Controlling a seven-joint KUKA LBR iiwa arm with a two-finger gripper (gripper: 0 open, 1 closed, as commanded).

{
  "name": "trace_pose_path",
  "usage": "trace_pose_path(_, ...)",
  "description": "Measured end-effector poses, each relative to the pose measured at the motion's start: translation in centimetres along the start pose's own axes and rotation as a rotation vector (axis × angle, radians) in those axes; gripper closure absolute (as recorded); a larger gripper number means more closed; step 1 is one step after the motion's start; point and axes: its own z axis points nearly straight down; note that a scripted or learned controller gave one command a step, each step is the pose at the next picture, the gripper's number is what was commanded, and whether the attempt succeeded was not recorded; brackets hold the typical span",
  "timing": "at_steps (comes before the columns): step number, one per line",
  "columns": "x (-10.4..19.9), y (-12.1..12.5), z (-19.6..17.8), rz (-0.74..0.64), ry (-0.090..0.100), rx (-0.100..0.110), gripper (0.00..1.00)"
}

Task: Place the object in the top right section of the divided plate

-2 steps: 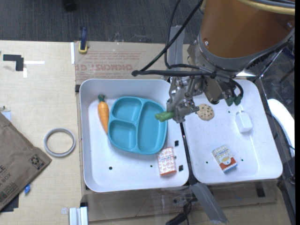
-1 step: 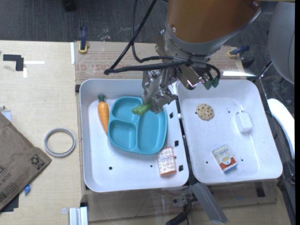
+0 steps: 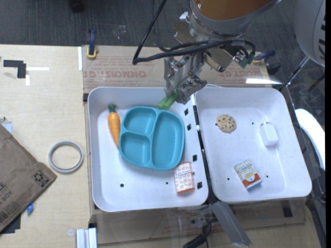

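Camera view: gripper (image 3: 178,94) pinches a green object (image 3: 166,103) just beyond the blue divided plate (image 3: 152,137); carrot (image 3: 114,126) lies left.

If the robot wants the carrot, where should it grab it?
Probably around the orange middle of the carrot, coming straight down from above. It lies flat in the left bin, lengthwise beside the blue divided plate, leafy end up, so fingers should close across its narrow width.

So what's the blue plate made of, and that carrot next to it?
The divided plate looks like smooth, slightly shiny plastic: one even blue colour with rounded, moulded ridges. The carrot is probably a plastic toy too, evenly orange and glossy with a neat green top, though it could be rubber.
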Motion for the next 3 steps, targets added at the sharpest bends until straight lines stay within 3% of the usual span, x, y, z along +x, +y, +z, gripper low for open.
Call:
trace_pose_path(1, 2.5, 3.2, 2.7, 0.049, 0.003, -0.001, 1.0)
trace_pose_path(2, 3.7, 4.6, 13.0, -0.123, 0.003, -0.002, 1.0)
trace_pose_path(3, 4.2, 5.8, 15.0, 0.101, 0.004, -0.001, 1.0)
